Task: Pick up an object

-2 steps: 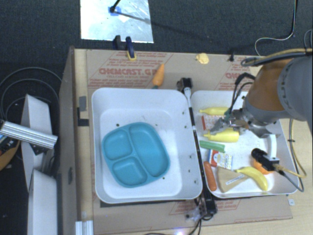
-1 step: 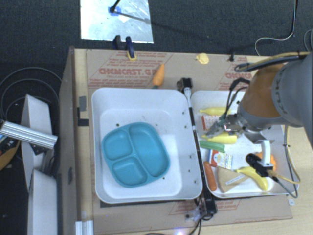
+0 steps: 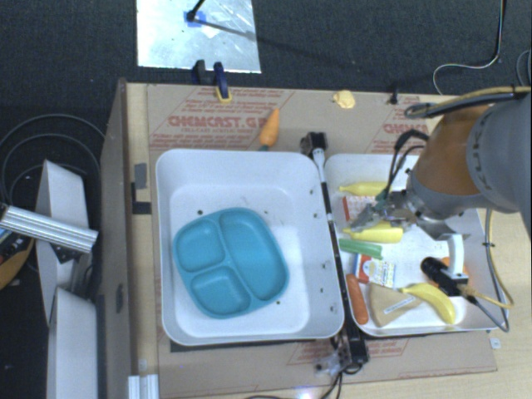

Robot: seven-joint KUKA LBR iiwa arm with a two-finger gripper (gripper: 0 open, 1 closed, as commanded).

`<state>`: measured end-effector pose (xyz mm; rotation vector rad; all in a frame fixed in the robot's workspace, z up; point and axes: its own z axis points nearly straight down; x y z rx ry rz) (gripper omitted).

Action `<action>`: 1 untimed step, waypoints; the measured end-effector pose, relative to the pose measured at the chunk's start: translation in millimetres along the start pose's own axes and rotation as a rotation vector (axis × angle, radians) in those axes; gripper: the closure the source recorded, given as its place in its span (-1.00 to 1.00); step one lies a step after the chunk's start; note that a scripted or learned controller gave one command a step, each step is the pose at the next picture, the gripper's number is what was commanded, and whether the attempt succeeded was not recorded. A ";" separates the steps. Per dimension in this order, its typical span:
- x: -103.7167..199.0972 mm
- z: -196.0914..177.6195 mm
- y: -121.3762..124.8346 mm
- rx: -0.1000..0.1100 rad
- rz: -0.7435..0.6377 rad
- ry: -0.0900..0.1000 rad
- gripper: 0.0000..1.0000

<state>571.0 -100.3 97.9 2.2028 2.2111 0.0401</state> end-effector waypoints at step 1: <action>11.2 -0.1 -10.7 -0.006 0.005 -0.017 -1.00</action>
